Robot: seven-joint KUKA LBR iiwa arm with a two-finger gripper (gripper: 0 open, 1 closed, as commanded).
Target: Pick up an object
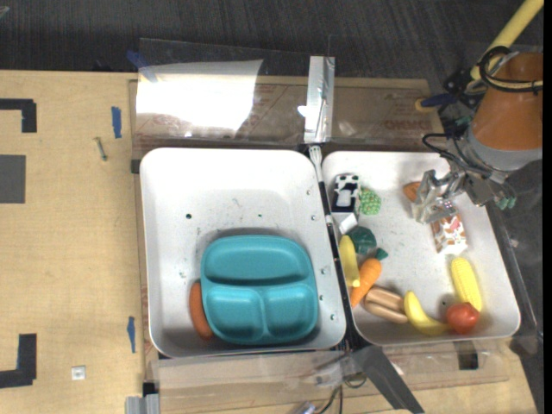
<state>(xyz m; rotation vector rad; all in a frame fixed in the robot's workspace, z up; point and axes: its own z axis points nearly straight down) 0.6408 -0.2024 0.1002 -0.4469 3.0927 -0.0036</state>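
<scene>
The gripper [438, 198] hangs low over the right bin's [509, 317] far side, but I cannot tell its state or whether it grips anything. A small orange thing [412, 191] sits beside it, a printed packet [449, 232] just below. Bananas [467, 283], a tomato [462, 317] and a carrot [366, 279] lie nearer. A teal tray [259, 287] fills the left bin [164, 231].

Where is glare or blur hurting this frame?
Camera view: strong glare washes out the clear sheet behind the left bin; the gripper over the right bin is soft and cluttered; the teal tray is evenly lit.
</scene>
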